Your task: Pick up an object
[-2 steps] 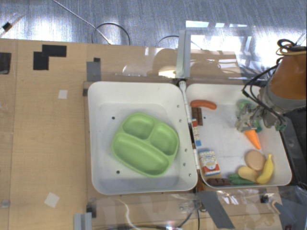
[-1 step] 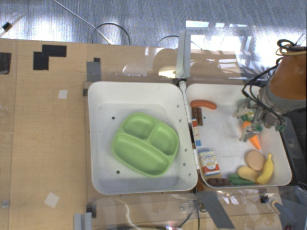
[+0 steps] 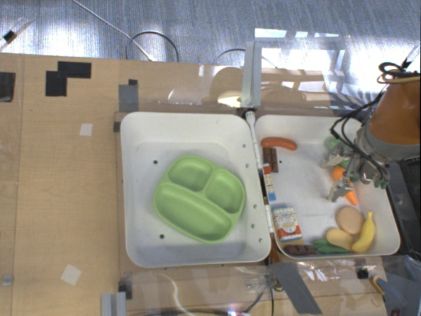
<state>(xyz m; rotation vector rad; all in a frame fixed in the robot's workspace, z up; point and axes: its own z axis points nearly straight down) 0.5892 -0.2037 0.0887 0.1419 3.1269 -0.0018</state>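
My gripper (image 3: 347, 180) hangs low over the right part of the right bin (image 3: 309, 176), under the grey arm with its orange band (image 3: 398, 114). An orange carrot-like piece (image 3: 352, 197) lies right at the gripper's tip, and another orange bit (image 3: 337, 172) shows just to its left. The gripper's body hides how these pieces sit against it. In the same bin lie a red sausage (image 3: 278, 143), a brown bar (image 3: 270, 159), a small carton (image 3: 287, 222), a tan egg-shaped item (image 3: 349, 219) and a banana (image 3: 366, 232).
A green divided plate (image 3: 199, 197) sits in the left bin (image 3: 141, 176). A green pod (image 3: 329, 246), a yellow lump (image 3: 337, 237) and a dark bar (image 3: 297, 249) crowd the right bin's front edge. A ridge (image 3: 258, 176) separates the bins. Black cables (image 3: 348, 120) hang beside the arm.
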